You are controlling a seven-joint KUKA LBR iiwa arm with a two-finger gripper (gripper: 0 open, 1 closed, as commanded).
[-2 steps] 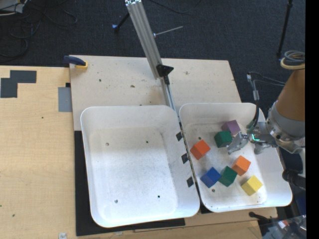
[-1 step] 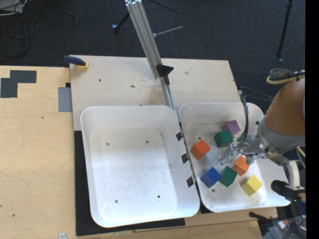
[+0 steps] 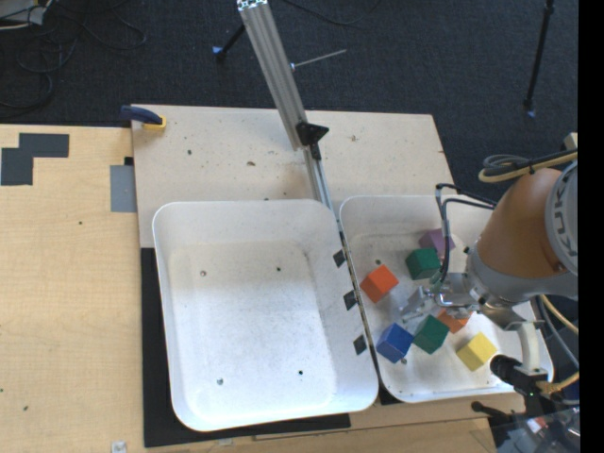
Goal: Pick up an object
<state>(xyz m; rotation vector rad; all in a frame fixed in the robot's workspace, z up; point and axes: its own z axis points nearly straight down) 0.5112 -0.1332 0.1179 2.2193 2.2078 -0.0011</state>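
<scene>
camera view looks down at a slant on two shallow white bins set side by side on a pale bench. left bin point(image 3: 189, 234) has a bare, speckled floor. right bin point(image 3: 377, 217) holds the blocks, all of them gathered in its middle and lower part.

an orange block point(image 3: 379, 282) sits near the divider between the bins. a green block point(image 3: 422, 262) lies up and to the right of it, with a purple block point(image 3: 433, 243) just behind that one, touching or nearly so. lower down, a blue block point(image 3: 394, 343) rests close to the front left of the bin, and a darker green block point(image 3: 431, 333) sits just beside it on the right. a yellow block point(image 3: 477, 351) lies near the front right corner. a small orange-red piece point(image 3: 454, 322) peeks out just beside the dark green block, partly hidden by the metal of the wrist.

the arm point(image 3: 528, 234) comes in from the right, its orange band large over the right bin's edge. the gripper point(image 3: 422, 302) is down among the blocks, between the green block above and the dark green block below (the shiny parts blur together there), so i cannot tell how its tips stand or whether anything sits between them.

a slanted aluminium rail point(image 3: 280, 74) rises from the bench behind the bins.
</scene>
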